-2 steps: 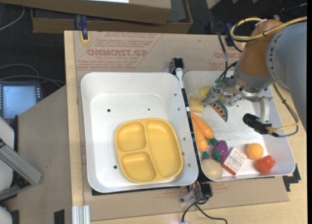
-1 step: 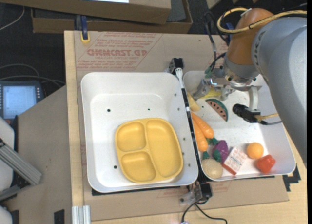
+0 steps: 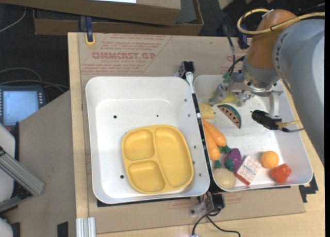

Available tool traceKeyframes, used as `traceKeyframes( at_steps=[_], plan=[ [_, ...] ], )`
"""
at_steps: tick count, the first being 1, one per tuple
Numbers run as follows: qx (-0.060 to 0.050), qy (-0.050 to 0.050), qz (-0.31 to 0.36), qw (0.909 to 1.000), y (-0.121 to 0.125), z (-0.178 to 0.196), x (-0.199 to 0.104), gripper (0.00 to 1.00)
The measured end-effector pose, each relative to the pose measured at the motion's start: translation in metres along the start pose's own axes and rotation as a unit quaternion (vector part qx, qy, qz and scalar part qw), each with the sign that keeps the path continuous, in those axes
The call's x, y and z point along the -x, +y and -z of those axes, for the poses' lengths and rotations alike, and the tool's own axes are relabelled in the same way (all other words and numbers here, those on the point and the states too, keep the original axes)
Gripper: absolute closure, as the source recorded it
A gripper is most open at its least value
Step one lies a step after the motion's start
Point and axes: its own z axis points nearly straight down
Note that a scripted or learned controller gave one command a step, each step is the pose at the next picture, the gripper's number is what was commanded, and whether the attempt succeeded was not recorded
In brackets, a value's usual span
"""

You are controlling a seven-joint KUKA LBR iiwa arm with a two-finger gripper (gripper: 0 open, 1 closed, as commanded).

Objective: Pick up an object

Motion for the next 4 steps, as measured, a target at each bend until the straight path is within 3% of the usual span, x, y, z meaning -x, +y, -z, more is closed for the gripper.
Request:
traceKeyframes(
  at_steps=[1, 2, 3, 4],
  plan=[
    [0.001, -0.003, -0.001, 1.0, 0.0, 0.001, -0.005, 0.0],
    [0.012, -0.002, 0.001, 0.9999, -0.024, 0.005, 0.025, 0.0],
    [0.011, -0.002, 0.002, 0.9999, -0.067, 0.003, 0.012, 0.0],
    [0.017, -0.004, 0.003, 0.9998, -0.026, 0.005, 0.043, 0.0]
  ],
)
